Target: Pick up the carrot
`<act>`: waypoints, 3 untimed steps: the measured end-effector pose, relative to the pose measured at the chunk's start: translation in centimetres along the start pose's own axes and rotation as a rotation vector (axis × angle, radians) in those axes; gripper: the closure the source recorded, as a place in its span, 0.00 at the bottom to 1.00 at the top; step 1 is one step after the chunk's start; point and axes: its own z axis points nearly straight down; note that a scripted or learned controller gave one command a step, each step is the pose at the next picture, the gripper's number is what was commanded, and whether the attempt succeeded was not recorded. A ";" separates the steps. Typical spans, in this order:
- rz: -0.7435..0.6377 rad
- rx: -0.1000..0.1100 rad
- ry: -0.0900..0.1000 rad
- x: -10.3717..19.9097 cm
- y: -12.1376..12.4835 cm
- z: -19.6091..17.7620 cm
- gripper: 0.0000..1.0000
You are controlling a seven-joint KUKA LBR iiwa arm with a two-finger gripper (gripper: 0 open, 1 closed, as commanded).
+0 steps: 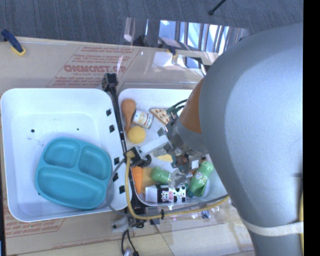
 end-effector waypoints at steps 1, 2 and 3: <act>-0.013 0.006 -0.001 1.1 -4.9 0.1 0.00; -0.011 0.005 -0.002 1.1 -4.8 0.1 0.00; -0.011 0.005 -0.002 1.1 -4.8 0.1 0.00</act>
